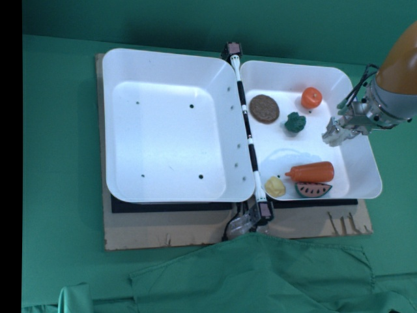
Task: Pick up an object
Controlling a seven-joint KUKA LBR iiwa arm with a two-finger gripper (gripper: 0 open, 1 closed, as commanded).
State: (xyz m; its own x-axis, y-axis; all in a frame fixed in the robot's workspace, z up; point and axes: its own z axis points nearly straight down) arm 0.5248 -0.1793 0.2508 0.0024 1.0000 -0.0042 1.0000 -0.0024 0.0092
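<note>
Gripper [333, 135] above the right bin [365, 175], holding nothing.
I cannot tell its finger spread; the broccoli [295, 122] lies just left, the tomato [311, 98] up-left of it.

No readable text, labels or numbers anywhere.

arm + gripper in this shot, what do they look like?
The arm has an orange band above a grey wrist section. Dark cables loop along the wrist. The gripper is small, pale grey metal, over the right bin.
</note>
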